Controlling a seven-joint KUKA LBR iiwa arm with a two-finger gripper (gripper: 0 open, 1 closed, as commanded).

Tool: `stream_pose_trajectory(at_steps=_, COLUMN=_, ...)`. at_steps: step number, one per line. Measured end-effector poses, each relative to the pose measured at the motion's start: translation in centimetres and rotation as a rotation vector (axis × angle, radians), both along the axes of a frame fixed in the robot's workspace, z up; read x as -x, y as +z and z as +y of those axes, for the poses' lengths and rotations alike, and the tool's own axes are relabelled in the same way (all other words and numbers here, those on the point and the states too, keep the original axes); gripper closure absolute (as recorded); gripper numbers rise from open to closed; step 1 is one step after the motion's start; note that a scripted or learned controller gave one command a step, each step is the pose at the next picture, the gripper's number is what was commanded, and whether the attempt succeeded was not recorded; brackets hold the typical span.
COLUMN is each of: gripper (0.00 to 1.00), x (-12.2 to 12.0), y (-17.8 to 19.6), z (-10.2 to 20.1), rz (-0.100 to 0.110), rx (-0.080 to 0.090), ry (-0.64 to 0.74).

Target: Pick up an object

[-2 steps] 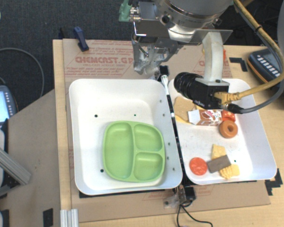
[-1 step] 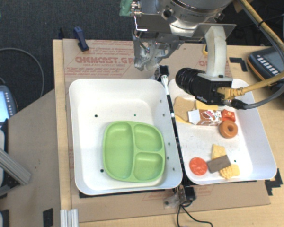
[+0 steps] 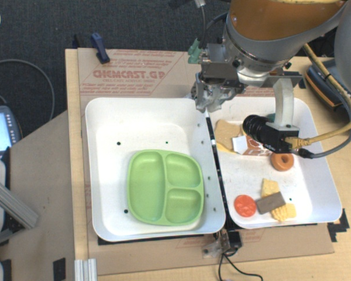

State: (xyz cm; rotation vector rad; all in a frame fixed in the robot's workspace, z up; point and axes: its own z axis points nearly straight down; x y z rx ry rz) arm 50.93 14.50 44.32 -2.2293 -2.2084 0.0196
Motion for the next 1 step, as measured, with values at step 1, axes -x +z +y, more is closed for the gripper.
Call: stream_pose_trajectory(at_steps=1, gripper=1.0, x=0.0, y=1.73, z=0.52, rz=-0.014, rx=-0.006, ry=0.009)
